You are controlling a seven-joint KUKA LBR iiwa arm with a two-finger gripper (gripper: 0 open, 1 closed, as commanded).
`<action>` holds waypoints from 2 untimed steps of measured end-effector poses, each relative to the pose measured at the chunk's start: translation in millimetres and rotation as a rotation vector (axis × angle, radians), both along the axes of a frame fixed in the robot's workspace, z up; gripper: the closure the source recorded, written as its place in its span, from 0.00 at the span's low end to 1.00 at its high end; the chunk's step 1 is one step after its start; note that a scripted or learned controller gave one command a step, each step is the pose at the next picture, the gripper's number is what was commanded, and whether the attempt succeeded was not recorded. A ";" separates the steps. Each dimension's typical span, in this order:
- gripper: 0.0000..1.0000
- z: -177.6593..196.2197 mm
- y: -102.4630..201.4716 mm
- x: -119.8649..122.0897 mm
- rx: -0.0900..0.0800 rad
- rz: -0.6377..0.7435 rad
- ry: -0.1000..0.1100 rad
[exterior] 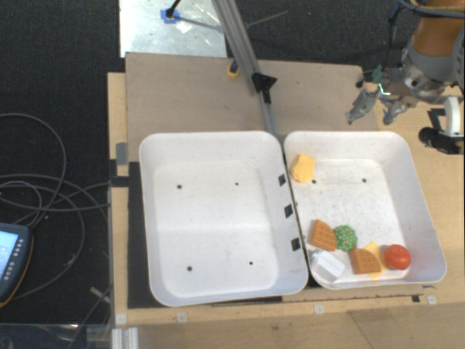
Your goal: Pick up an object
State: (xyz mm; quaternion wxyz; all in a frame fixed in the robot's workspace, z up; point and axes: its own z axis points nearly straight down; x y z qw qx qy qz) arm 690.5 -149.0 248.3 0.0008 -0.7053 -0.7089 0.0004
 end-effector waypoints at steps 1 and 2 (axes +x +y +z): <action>0.00 3.1 -0.1 0.7 -0.002 0.002 -0.004; 0.00 -59.2 2.2 2.5 -0.001 0.001 0.001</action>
